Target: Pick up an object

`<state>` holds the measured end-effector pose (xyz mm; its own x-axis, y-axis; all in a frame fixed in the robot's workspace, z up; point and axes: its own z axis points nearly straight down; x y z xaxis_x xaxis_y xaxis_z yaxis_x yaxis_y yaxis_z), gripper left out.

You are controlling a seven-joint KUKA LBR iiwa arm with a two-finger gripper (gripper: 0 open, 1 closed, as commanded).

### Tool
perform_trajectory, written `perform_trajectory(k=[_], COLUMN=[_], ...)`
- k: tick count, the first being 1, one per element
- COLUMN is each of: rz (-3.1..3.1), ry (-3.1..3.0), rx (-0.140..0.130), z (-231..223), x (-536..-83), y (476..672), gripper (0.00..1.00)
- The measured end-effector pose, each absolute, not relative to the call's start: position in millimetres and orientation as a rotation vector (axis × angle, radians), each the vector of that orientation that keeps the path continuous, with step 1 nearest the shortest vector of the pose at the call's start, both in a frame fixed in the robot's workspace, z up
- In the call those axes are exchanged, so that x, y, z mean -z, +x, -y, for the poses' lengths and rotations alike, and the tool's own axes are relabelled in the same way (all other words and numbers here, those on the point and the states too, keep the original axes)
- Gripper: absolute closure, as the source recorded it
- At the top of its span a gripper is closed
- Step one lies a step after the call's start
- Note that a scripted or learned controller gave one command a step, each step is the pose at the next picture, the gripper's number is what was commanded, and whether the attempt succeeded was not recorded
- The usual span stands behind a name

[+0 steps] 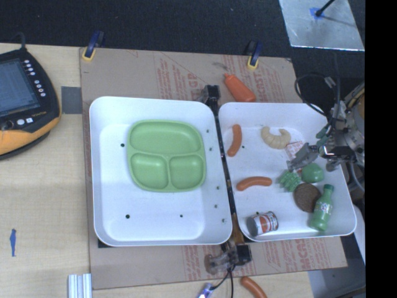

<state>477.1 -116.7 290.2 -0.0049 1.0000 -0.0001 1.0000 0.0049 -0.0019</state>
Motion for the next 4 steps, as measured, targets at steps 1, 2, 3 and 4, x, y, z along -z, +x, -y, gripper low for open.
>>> perform_trajectory(k=[1, 2, 3, 4], rz=[2.225, 2.23, 2.227, 2.23], ry=[-2.212, -2.219, -2.218, -2.217], rx=[-0.006, 0.002, -0.002, 0.0], z=[93, 129, 180, 193], x=[-128, -95, -168, -95], y=[475.4, 547.3, 605.6, 567.9], gripper=[0.0, 0.0, 0.0, 0.0])
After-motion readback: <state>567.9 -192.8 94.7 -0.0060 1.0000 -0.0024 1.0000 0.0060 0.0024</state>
